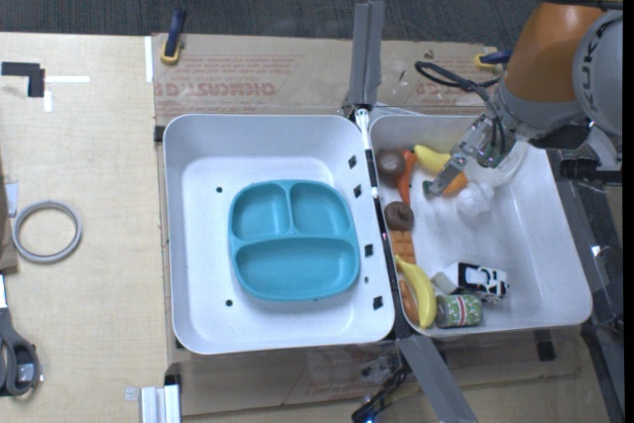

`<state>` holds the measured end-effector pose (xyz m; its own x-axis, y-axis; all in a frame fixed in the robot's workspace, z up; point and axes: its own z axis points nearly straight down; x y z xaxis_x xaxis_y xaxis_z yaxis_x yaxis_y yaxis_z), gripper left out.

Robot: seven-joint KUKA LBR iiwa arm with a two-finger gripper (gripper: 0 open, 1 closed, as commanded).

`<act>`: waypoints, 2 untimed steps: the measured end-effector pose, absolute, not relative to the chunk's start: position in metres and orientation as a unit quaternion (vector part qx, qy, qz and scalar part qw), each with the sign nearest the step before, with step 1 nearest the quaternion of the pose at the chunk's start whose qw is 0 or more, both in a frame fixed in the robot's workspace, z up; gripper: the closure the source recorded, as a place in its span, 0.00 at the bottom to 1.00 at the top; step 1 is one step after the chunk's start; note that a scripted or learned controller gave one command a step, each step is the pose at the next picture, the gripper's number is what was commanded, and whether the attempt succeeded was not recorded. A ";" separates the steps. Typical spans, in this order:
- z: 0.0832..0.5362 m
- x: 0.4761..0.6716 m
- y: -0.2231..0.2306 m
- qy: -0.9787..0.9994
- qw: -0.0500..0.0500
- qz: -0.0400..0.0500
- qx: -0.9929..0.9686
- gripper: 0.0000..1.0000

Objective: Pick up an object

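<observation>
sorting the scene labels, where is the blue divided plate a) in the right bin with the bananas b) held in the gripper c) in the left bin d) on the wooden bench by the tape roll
c: the blue divided plate lies flat in the middle of the left bin, while the bananas lie in the right bin and the tape roll sits out on the bench.

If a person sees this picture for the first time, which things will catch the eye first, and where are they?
The blue divided plate stands out first, lying alone in the middle of the left bin. Next comes the arm's orange band at the upper right, with its claw low over the right bin near a small orange piece. Along that bin's left wall lie bananas, a toy car and a green can.
</observation>
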<state>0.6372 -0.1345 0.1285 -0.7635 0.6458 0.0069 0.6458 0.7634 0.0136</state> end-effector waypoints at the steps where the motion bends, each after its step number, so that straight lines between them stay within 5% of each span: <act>1: 0.105 0.652 -0.120 -0.931 -0.012 -0.003 -0.366 0.00; 2: 0.105 0.658 -0.107 -0.895 -0.012 -0.003 -0.447 0.00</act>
<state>0.6581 -0.1075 0.1049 -0.6009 0.7991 -0.0197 0.7989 0.6012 0.0156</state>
